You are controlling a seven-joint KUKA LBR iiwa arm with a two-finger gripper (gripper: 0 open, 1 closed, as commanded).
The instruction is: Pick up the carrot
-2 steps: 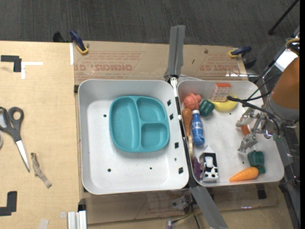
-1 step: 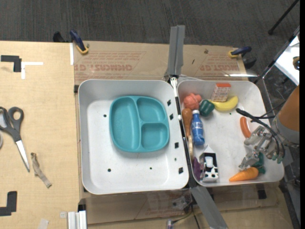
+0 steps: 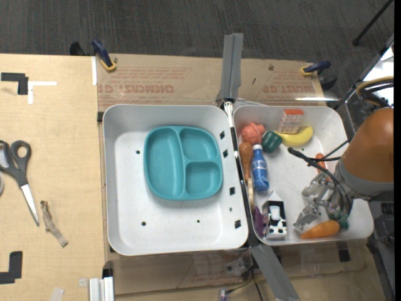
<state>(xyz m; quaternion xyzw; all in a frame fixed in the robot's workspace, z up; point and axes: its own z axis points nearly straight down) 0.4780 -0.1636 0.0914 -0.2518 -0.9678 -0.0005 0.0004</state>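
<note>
Carrot (image 3: 321, 229), orange with a green end toward the right, lies flat at the lower right of the frame, in the near right corner of the right bin (image 3: 351, 130) and close against its front wall. Just above it in the picture sits the hand (image 3: 318, 207), a cluster of metal parts hanging from the grey arm (image 3: 369, 162) with its orange band; its tips come down right beside the carrot's upper edge, but whether they touch it, or how far apart they stand, I cannot tell from this slanted view, and nothing is visibly held between them. To the left along the same front wall stands a small black-and-white carton (image 3: 274, 219), with something purple (image 3: 259, 218) tucked beside it. Farther up the bin's left side lies a blue bottle with a white cap (image 3: 259, 170), next to an orange object (image 3: 245, 155). Toward the far wall are a pink lumpy item (image 3: 253, 132), a dark green piece (image 3: 270, 141) and a yellow banana (image 3: 296, 136) (a small red-and-white packet (image 3: 292, 118) sits behind it). The left bin (image 3: 119, 187) holds a teal divided plate (image 3: 183, 162). On the counter (image 3: 50, 137) at the frame's left edge lie grey-handled scissors (image 3: 19, 174).
</note>
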